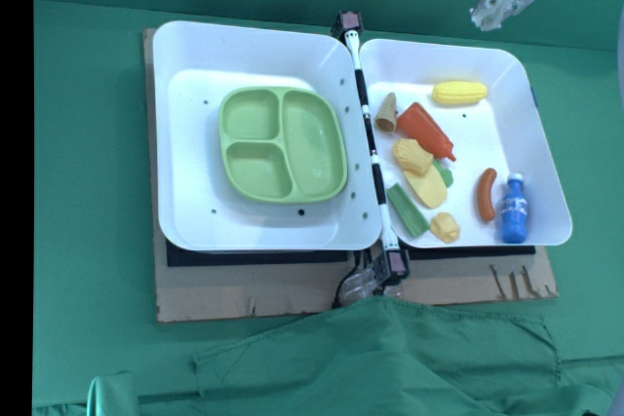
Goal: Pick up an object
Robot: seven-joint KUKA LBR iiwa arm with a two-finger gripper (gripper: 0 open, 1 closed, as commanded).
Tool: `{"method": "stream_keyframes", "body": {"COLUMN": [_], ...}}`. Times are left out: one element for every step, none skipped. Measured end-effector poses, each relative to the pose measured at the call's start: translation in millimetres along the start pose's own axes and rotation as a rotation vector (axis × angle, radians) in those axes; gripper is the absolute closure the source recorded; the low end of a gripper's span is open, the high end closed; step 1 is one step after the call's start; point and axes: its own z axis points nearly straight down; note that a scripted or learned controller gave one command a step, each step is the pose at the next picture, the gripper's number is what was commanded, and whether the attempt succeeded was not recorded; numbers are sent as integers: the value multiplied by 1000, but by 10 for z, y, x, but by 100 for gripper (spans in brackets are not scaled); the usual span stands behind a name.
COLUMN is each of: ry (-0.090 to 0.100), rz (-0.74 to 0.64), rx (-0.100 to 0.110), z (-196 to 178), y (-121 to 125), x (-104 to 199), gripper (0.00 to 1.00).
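The tool (494,7) is held high past the right bin (546,175), well above the corn (459,93); whether its grip is apart cannot be told.

A green divided plate (283,144) with three compartments lies in the left white bin (195,209), the right white bin (546,209) stands just beside it, both rest on a brown cardboard sheet (214,292) over the green cloth (88,161), which is folded at the near edge.
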Motion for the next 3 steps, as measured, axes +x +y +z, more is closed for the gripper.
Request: {"method": "stream_keyframes", "body": {"ry": [0,0,-7], "rz": [5,6,3], "rx": [8,10,-22], "z": [874,1700,1810], "y": [-488,-1021,-1521], "x": [-226,-510,-501], "gripper": [0,0,0]}}
